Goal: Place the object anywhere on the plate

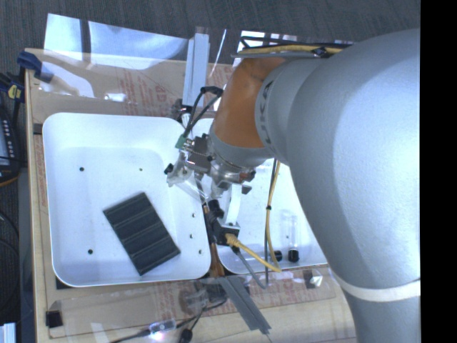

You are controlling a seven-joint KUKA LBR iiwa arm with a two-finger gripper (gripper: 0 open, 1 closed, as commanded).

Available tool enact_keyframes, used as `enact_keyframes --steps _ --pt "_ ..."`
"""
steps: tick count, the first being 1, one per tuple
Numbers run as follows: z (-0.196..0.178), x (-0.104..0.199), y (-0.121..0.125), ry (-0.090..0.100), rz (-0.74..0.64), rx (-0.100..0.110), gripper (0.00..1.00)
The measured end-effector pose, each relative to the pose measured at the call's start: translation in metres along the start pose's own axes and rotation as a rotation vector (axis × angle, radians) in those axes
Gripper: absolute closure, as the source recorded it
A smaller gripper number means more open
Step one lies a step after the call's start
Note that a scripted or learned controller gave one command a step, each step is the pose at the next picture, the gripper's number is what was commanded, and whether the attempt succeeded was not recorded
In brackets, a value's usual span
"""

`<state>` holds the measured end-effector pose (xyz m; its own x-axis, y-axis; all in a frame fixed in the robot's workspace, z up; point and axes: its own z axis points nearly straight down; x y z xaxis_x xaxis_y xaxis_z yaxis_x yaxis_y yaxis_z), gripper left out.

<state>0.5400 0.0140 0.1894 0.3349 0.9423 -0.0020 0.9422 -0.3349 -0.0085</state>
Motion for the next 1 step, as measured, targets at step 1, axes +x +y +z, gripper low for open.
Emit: enact_keyframes --steps 1 --pt "-0.0986 0.0771 0.0334 0.002 -0.031 -0.006 1.0"
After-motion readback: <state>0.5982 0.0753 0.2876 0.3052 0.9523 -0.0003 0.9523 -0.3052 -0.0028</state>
